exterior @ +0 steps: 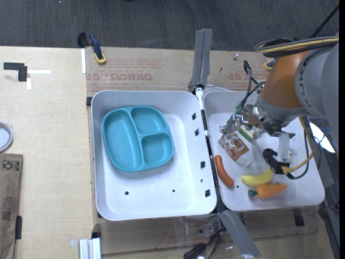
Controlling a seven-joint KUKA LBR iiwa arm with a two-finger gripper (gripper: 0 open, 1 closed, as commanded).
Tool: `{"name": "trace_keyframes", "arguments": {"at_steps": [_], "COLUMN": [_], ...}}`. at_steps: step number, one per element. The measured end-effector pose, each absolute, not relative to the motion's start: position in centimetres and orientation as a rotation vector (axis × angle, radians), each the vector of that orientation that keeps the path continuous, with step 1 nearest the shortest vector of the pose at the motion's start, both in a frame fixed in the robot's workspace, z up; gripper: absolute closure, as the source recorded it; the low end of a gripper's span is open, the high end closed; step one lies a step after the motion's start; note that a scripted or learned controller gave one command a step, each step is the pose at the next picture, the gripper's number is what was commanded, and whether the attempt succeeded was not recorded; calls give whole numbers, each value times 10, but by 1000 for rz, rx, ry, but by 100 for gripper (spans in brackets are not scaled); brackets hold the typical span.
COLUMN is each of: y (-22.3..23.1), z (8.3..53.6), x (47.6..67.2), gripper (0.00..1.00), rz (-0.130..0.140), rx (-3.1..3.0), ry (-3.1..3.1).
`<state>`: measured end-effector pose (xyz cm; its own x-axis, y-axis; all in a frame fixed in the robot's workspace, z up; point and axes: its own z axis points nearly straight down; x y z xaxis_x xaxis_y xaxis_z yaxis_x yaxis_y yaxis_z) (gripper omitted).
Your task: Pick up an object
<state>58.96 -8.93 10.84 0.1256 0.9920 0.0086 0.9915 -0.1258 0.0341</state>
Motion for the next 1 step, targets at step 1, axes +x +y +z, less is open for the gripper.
{"name": "trace_keyframes", "arguments": {"at_steps": [1], "y": [-85], "z": [191], "x": [588], "gripper": [0], "rz": [-3], "rx": [2321], "ry": [2118]}}
